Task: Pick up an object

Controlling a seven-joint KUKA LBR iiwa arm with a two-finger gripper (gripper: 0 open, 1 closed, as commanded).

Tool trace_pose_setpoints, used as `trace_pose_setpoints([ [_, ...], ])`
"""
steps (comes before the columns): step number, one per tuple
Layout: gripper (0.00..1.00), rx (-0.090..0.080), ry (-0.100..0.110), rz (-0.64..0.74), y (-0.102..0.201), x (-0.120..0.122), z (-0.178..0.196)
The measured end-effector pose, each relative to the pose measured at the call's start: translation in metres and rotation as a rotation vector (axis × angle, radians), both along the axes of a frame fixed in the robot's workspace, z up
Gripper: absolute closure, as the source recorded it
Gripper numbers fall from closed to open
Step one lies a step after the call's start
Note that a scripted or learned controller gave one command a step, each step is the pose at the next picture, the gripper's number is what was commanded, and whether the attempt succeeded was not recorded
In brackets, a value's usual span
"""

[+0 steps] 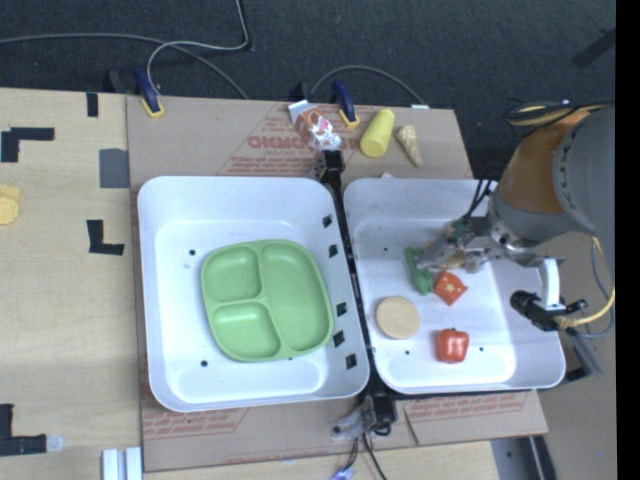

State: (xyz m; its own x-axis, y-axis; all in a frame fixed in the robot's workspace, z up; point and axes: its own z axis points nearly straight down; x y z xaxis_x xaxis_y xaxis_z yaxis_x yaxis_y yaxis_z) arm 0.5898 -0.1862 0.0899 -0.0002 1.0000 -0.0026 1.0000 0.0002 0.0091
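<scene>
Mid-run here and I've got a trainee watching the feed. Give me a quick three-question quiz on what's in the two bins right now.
1. True or false: the green divided plate lies in the right bin.
2. Which item lies nearest the gripper? A) tan round disc B) green item C) red pepper
3. How many red or orange-red items lie in the right bin?

Key: 1. False, it lies in the left bin. 2. B. 3. Two: the red pepper and an orange-red piece.
</scene>
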Motion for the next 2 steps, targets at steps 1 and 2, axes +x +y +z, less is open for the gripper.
trace_pose_setpoints([
  [1, 0.00, 0.001, -0.002, 0.002, 0.029, 0.043, 0.000],
  [2, 1.00, 0.000, -0.005, 0.003, 0.029, 0.044, 0.012],
])
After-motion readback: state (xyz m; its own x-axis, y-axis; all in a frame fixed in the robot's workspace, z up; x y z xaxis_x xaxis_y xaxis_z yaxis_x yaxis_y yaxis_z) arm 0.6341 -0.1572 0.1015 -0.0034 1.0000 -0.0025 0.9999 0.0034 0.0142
